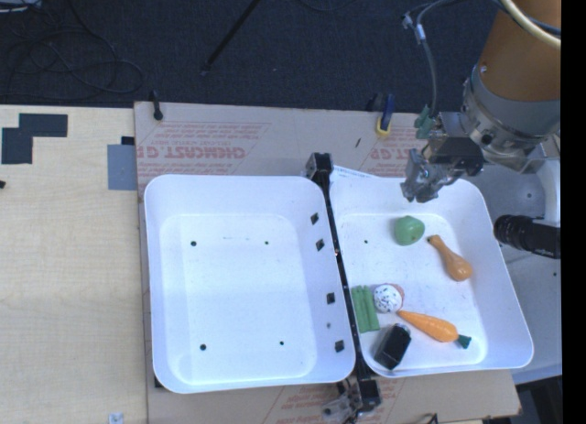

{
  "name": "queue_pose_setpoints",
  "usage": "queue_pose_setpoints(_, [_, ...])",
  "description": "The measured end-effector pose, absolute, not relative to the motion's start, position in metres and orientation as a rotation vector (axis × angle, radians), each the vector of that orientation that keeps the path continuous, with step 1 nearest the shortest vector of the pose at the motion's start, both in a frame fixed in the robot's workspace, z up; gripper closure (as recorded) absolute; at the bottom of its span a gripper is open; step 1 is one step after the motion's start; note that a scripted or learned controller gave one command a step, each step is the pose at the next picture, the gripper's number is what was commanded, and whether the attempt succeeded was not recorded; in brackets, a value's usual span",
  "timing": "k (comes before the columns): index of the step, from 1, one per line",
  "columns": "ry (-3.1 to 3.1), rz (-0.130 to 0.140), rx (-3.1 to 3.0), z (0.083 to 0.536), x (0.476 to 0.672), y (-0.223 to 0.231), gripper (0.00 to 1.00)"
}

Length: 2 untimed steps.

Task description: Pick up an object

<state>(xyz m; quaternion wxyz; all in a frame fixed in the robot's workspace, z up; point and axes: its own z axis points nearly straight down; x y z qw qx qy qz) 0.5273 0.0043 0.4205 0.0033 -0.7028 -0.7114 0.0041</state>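
Over the far edge of the right bin (499, 230), near its far right corner, the claw (423, 190) hangs from the grey arm (513, 74) with its orange band; whether it is open or closed I cannot tell, and nothing shows between its tips.

All the loose things lie in the right bin, nearer the camera than the claw. Closest is a green lump (409, 229), just in front of the claw toward the bin's near edge and apart from it; it is roundish, with no clear long axis. Just beside it toward the right wall lies a tan gourd (450, 258), its long axis slanting from the far left to the near right, thin neck toward the green lump and fat end toward the right wall.

Further toward the near edge lies a carrot (428, 325), well apart from the claw, long axis running nearly along that edge, green end toward the near right corner. A speckled white ball (388, 298) sits beside a green block (364, 309) by the divider, and a black object (393, 346) lies at the near left corner of that bin.

The left bin (165, 230) sits alongside on the worktop (64, 266).
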Motion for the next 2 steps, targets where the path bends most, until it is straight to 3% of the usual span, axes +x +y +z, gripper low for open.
queue_pose_setpoints(2, [-2.244, 0.019, -2.187, 0.439, 0.5281, 0.005, 1.0])
